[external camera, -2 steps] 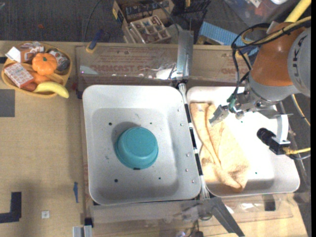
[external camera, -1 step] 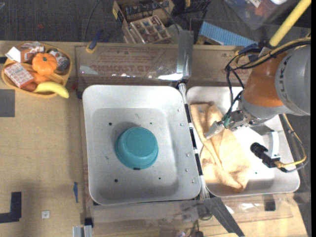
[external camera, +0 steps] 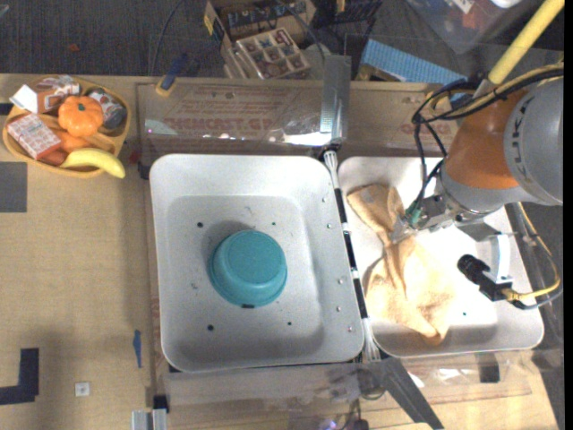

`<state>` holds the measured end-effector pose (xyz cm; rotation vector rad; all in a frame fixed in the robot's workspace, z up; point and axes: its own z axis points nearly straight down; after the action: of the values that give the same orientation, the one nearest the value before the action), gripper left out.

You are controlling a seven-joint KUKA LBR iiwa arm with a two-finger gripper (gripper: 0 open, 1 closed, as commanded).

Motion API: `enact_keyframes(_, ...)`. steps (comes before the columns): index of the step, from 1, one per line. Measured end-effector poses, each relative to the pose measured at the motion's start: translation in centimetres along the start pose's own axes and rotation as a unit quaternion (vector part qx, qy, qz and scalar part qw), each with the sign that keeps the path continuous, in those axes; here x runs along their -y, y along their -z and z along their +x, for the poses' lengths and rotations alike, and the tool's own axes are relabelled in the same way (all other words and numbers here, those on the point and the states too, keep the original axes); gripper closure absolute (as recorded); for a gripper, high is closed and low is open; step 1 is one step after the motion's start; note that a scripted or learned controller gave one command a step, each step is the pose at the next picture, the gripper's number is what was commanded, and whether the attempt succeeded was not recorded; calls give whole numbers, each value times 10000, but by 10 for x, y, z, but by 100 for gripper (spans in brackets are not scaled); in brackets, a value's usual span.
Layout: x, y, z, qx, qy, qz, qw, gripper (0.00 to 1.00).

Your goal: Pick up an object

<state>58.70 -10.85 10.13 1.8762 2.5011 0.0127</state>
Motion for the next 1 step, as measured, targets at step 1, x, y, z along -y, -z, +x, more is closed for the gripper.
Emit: enact_keyframes(1,0,0,0,-1,0,1,10000,0)
